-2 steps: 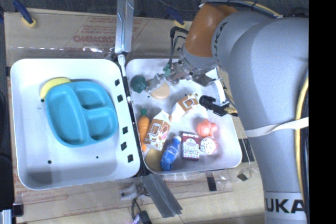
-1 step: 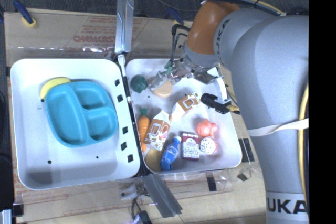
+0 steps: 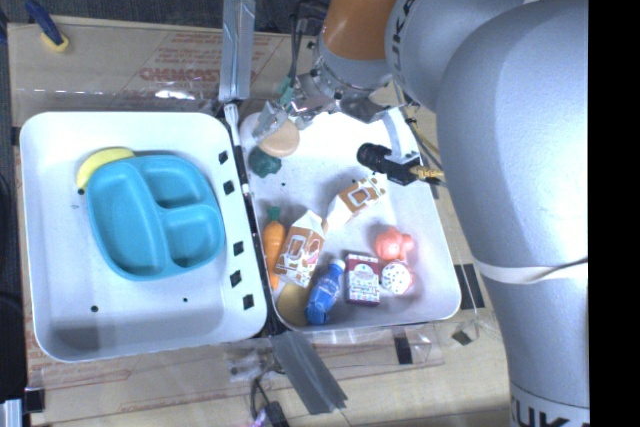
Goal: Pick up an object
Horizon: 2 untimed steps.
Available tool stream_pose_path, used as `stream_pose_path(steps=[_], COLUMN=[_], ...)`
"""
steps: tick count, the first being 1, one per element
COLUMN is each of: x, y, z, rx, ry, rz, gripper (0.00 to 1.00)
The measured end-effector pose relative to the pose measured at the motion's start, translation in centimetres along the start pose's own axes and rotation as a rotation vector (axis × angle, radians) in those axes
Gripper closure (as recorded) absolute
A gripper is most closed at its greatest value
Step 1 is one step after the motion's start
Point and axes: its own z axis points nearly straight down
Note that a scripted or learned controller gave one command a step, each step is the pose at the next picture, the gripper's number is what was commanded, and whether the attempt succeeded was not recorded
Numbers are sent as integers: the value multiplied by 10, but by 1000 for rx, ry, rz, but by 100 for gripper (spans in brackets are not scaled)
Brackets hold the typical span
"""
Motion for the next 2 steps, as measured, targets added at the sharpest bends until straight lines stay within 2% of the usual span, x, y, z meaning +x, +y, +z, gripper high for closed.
stream_pose_path(steps=[1, 2], x=[35, 51], y=[8, 13], z=[5, 6], rx=[9, 12], ry=[0, 3], rz=[145, -91], gripper=[100, 100])
